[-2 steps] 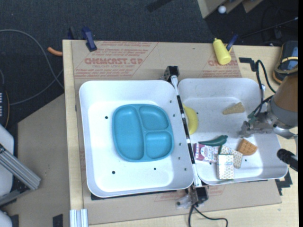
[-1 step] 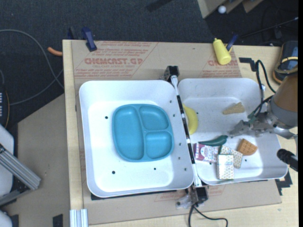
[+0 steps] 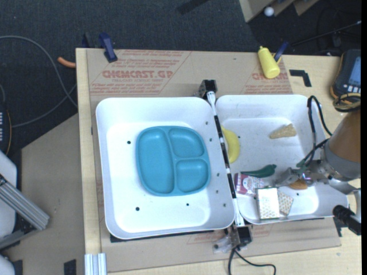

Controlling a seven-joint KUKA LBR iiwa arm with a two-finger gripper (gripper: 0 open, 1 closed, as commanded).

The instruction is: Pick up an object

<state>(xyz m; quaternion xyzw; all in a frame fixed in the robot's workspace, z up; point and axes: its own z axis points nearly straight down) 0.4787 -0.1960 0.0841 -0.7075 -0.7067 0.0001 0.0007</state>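
Green spoon (image 3: 261,170) lies crosswise, near pincer (image 3: 293,179).

The scene is lit evenly and fairly brightly from overhead. The two white bins (image 3: 114,153) are rendered close to overexposed, so little surface detail is kept on their floors. Soft, faint shadows are cast along the bin walls and around the blue tray (image 3: 172,159). The dark floor (image 3: 46,16) around the bench is left dim and grainy. Slight softness is seen overall, and the arm (image 3: 347,148) at the right is blurred.
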